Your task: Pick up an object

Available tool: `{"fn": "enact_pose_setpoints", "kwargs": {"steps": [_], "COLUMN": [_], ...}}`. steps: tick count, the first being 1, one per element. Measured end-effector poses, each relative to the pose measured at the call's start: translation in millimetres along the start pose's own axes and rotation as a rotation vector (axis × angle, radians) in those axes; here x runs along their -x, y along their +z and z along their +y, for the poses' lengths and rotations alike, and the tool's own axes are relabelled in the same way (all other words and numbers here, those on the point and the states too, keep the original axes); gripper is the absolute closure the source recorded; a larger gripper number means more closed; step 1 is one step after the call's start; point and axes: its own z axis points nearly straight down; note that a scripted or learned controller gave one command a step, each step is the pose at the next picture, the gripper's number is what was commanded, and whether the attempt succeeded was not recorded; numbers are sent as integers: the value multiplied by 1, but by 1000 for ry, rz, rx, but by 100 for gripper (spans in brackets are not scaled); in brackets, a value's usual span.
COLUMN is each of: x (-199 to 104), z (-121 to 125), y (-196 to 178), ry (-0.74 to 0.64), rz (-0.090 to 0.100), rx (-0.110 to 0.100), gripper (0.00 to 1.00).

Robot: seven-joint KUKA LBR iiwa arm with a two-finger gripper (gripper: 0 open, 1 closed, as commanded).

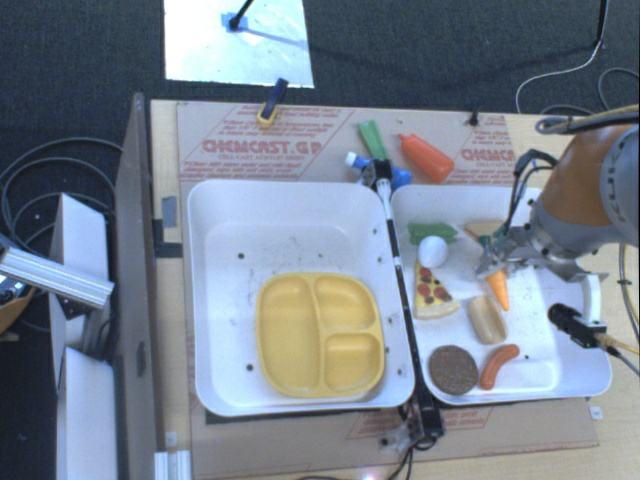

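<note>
The hand [497, 264] is positioned low in the right bin [575, 383], directly above the top end of the toy carrot [498, 289]; whether its fingers are spread or pressed together cannot be determined. The carrot lies between the pizza slice [433, 293] and the bin's right side, just above the bread roll [486, 320]. A sausage [498, 365] and a brown patty [453, 369] lie nearer the front. The left bin [215, 268] holds a yellow divided tray [320, 334].
</note>
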Motion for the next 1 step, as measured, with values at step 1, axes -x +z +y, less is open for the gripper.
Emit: {"fn": "enact_pose_setpoints", "kwargs": {"steps": [1], "x": [-93], "z": [17], "y": [-95], "ry": [-13], "rz": [4], "rx": [7], "gripper": [100]}}
